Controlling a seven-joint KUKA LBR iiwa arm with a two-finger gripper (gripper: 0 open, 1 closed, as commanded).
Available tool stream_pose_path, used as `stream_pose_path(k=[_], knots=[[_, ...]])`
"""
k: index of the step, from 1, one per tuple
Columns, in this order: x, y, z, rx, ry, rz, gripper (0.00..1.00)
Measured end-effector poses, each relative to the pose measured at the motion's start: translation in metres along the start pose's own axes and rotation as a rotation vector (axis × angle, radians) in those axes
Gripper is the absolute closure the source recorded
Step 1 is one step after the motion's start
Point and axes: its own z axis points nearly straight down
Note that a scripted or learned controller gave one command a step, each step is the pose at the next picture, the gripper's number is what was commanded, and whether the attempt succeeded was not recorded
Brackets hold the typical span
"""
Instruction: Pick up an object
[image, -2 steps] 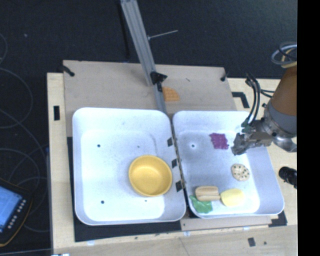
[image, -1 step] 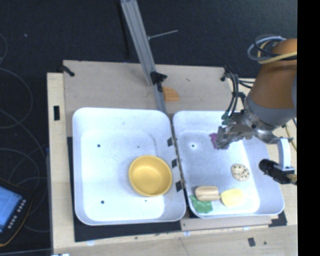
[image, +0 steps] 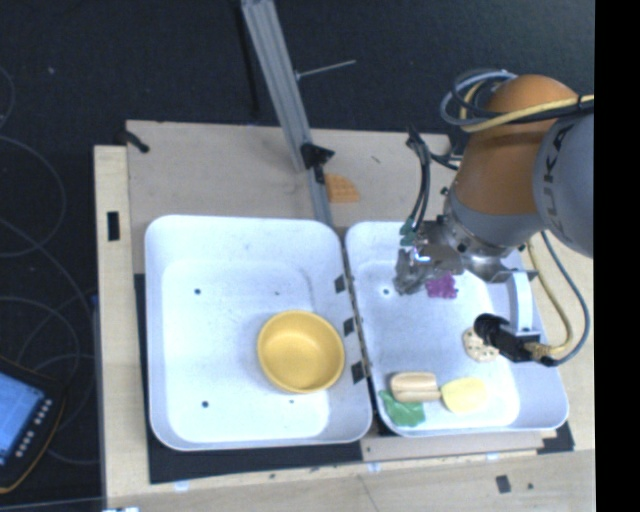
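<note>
The gripper (image: 408, 272) hangs over the right bin (image: 530, 410). Whether the jaws are open or closed cannot be determined. A purple object (image: 442, 287) lies just to the right of the jaws. Nearer the camera lie a tan block (image: 413, 386), a yellow piece (image: 463, 395) and a green piece (image: 403, 411). A yellow bowl (image: 300, 351) sits in the left bin (image: 190, 260).
</note>
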Motion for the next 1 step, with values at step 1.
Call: stream_pose_path(k=[1], knots=[[0.0522, 0.0154, -0.0045, -0.003, 0.001, -0.003, 1.00]])
